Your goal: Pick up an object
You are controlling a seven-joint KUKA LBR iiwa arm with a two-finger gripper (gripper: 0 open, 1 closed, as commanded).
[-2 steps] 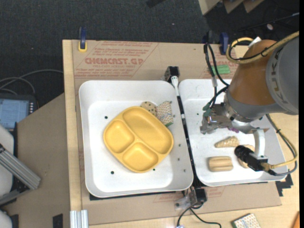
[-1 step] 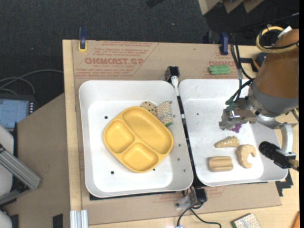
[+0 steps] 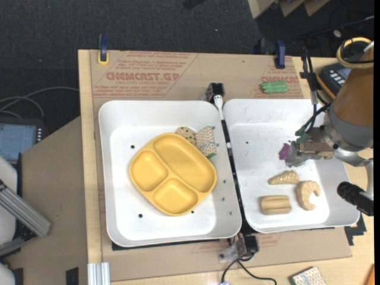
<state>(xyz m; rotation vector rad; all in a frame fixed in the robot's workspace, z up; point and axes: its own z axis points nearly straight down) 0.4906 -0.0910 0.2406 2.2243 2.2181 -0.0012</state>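
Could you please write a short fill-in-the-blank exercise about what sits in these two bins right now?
1. The yellow divided plate lies in the ____ bin as seen by the camera.
2. The plate has ____ compartments.
3. The gripper is over the right bin, next to a small ____ object.
4. The green object lies on the ____, outside both bins.

Missing words: left; three; purple; cardboard
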